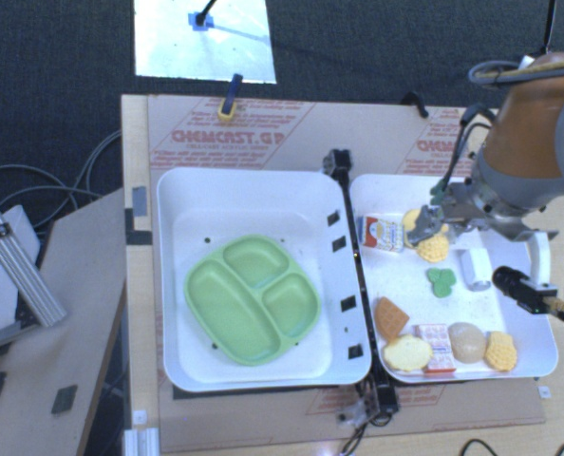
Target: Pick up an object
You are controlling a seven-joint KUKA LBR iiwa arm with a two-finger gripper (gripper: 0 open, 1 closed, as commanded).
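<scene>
The arm [534, 131] reaches in from the right and hangs low over the right bin [538, 354], with its gripper [424, 224] down among the toy food at the far left part of that bin. The gripper sits right at a yellow waffle-like piece [435, 248] and a pale yellow round piece [412, 220], with a small carton [382, 233] just beside it to the left; at this slant the view does not reveal whether the claw is spread or pressed together, nor whether anything sits between its tips, so no grasp can be claimed. The step in hand looks like the reach and the closing-in on a target, most likely the waffle piece or the pale round one. Other candidates lie well apart toward the near edge of the bin: a green clover-shaped piece [441, 280], a white cylinder [473, 267], an orange cracker [390, 317], a yellow bun [407, 353], a red-and-white packet [435, 341], a pale ball [467, 341] and another waffle-like cookie [499, 351]. The left bin [263, 193] holds a green divided plate [252, 297]. The next move probably calls for a firm pinch on a single piece without nudging the carton or the neighbour touching it, then a straight lift clear of the bin wall. Crowding there is the main risk: two pieces could be caught at once, or one could slip out sideways.
</scene>
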